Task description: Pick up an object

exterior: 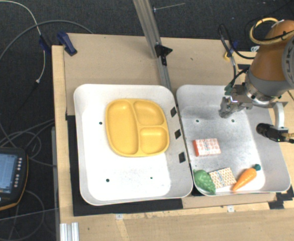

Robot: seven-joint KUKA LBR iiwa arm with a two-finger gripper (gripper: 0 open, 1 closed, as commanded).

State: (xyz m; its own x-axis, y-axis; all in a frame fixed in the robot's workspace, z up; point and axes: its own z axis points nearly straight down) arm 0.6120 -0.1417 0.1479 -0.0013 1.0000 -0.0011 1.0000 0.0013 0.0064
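In the right bin (237, 134) lie a small pink-and-white packet (207, 146), a green leafy toy vegetable (204, 181), a tan patterned packet (222, 177) and an orange carrot (245, 179). The last three crowd the bin's near edge. My gripper (228, 107) hangs over the far part of this bin, well above and behind the pink packet, with nothing visible between its fingers.
The left bin (86, 149) holds a yellow three-compartment plate (136, 126). A metal post (149, 19) rises from between the bins at the back. Black clips (177, 133) line the seam between the bins. A tablet (3, 174) sits off the bench at left.
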